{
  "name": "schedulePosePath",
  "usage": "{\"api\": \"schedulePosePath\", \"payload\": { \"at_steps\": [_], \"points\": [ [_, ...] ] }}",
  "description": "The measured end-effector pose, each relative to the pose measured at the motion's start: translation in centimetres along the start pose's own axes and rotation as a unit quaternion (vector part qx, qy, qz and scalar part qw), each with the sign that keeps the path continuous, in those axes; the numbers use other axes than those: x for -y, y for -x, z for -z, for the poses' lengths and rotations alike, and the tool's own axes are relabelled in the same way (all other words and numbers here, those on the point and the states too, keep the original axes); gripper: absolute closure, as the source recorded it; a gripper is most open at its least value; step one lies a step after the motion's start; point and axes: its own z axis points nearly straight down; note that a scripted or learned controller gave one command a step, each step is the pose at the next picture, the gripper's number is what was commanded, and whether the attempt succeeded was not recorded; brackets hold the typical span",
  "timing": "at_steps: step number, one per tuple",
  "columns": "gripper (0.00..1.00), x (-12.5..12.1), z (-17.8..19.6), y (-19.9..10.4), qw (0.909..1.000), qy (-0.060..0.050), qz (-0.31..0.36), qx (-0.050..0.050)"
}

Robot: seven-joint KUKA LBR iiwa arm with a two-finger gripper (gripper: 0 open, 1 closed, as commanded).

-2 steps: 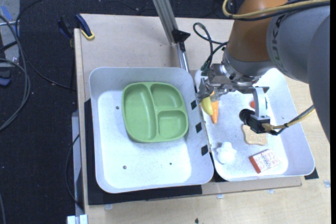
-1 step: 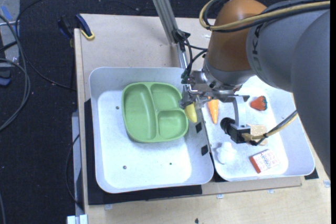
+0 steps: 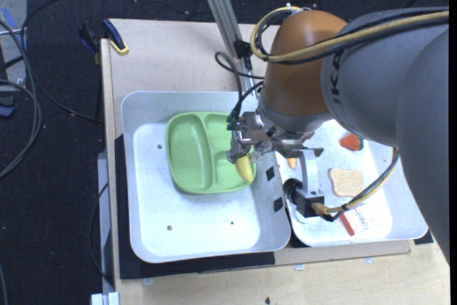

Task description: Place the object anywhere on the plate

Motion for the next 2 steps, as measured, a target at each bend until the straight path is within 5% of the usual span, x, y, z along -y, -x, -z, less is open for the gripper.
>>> {"api": "schedulePosePath", "payload": {
  "at_steps": [1,2],
  "points": [
    [1.00,0.74,-0.71,-1.12,1.0000,0.000,-0.002,0.001],
    [0.00,0.72,-0.70,-1.08,1.0000,0.000,-0.003,0.001]
  ]
}}
